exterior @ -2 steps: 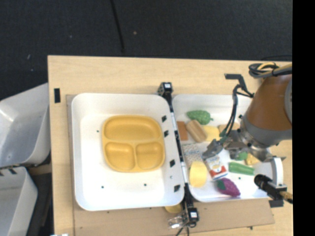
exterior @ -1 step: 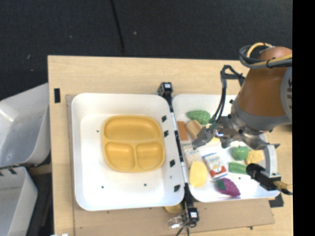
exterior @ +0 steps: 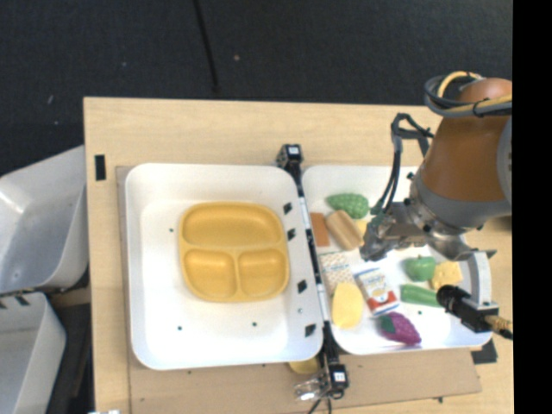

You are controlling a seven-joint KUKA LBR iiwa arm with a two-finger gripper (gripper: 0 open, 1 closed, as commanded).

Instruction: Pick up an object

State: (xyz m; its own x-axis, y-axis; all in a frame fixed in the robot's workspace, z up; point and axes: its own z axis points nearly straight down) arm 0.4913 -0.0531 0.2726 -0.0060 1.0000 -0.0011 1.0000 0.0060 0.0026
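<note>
The right bin [exterior: 362, 339] holds several toy foods. A green leafy piece [exterior: 348, 203] lies at the back, with a tan bread roll [exterior: 344, 228] and an orange-brown block [exterior: 319, 228] just in front of it. A small carton [exterior: 376, 289], a yellow piece [exterior: 347, 305], a purple grape bunch [exterior: 399, 328], a green pod [exterior: 419, 296], a green piece [exterior: 420, 268] and a yellow lump [exterior: 447, 275] fill the front. My gripper [exterior: 373, 244] hangs low over the bin's middle, right of the bread roll and above the carton.
The left bin [exterior: 155, 317] holds a yellow divided plate [exterior: 233, 250]. A black clip rail [exterior: 306, 248] runs between the bins. A patterned packet [exterior: 335, 272] lies by the rail. The arm's body covers the right bin's far right side.
</note>
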